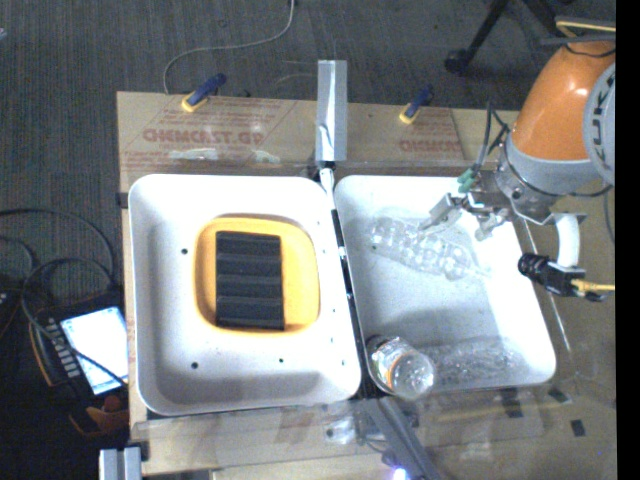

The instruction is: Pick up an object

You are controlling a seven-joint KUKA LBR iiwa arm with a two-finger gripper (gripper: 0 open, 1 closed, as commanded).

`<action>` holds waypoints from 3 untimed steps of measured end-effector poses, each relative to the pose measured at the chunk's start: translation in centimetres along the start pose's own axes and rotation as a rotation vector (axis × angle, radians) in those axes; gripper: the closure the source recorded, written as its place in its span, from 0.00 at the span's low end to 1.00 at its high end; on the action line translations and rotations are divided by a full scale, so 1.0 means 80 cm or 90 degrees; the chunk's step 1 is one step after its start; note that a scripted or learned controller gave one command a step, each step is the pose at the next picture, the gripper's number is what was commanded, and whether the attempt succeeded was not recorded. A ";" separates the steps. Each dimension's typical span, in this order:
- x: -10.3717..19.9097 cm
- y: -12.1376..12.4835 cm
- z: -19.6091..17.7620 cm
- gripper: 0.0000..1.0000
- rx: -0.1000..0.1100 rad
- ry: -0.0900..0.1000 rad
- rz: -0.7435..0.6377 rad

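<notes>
Bottles of clear plastic are what's on offer in the right bin (520, 298): one crumpled bottle (425, 248) lies on its side toward the bin's far half, and a second bottle (430, 366) lies along the near wall with its capped end poking toward the near left corner. The left bin (150, 298) holds a yellow tray with a black ribbed insert (250, 278), well apart from the arm's reach just now.

From where I stand, the end effector (468, 211) hangs over the far right part of the right bin, just beside the crumpled bottle's right end, and nothing sits between its fingers. Whether those fingers are spread or drawn together I cannot tell; the metal bits there are too small and tangled to read.

This looks like the approach step, with the pick itself not yet made. My guess is the crumpled bottle is the likelier target. The next move calls for shifting left over its body, lining the fingers across its narrow width, then descending. Thin, dented plastic may buckle or skid away under a squeeze
</notes>
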State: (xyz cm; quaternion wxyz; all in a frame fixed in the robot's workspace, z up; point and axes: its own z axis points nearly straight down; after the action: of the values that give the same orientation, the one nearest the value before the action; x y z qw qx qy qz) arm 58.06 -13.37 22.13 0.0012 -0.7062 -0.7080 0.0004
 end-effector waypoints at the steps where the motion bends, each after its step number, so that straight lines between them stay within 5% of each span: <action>1: -0.024 0.047 0.117 0.00 -0.029 -0.006 -0.024; 2: -0.029 0.063 0.131 0.00 -0.037 -0.007 -0.078; 3: -0.078 0.009 0.086 0.00 -0.002 -0.002 -0.075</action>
State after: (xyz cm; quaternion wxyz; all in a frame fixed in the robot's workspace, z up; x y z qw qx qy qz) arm 58.75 -19.63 15.27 -0.0005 -0.6635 -0.7482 0.0002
